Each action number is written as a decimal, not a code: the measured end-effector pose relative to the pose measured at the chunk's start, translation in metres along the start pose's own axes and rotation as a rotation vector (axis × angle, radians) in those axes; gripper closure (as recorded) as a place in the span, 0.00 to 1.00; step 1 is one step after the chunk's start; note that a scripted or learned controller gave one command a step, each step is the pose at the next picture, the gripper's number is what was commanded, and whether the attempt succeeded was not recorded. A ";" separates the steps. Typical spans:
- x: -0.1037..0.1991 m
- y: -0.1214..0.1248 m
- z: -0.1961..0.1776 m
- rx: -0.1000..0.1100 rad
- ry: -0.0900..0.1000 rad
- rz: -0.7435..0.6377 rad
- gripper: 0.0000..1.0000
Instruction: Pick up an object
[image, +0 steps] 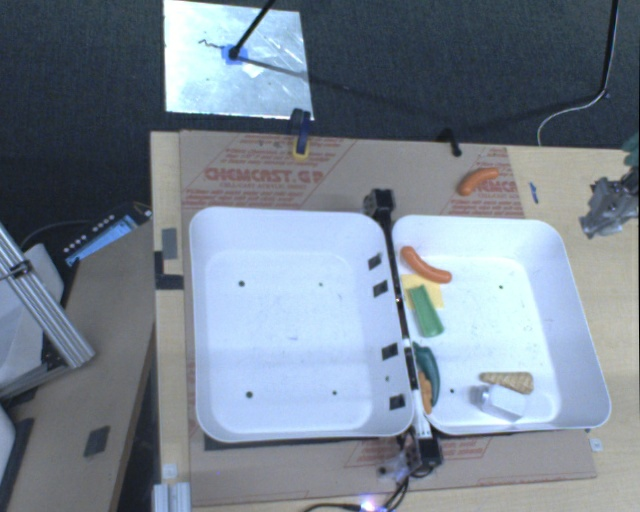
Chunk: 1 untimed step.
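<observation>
The right bin (560, 300) holds several small items. An orange sausage (425, 265) lies near its upper left corner, with a yellow block (419, 296) and a green stick (428, 318) just below it. A dark green and orange piece (425, 375) rests against the left wall. A tan cone (507, 381) and a pale grey object (498, 403) sit near the front edge. My gripper (606, 208) hangs at the far right, above the bench and outside the bin's upper right corner, well apart from all these items.
The left bin (290, 320) adjoins the right one along a clipped divider (395, 300). A second sausage (478, 180) lies on the cardboard behind the right bin. A yellow and blue clamp (299, 135) stands at the back, and a metal frame (40, 310) at the left.
</observation>
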<state>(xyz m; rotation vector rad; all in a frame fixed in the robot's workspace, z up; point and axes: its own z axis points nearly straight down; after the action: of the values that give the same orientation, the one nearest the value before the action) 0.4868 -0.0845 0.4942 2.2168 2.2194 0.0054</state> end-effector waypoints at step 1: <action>-0.007 0.000 -0.043 -0.002 0.000 0.000 1.00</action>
<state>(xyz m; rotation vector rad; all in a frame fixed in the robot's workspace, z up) 0.4867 -0.0919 0.5373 2.2159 2.2183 0.0071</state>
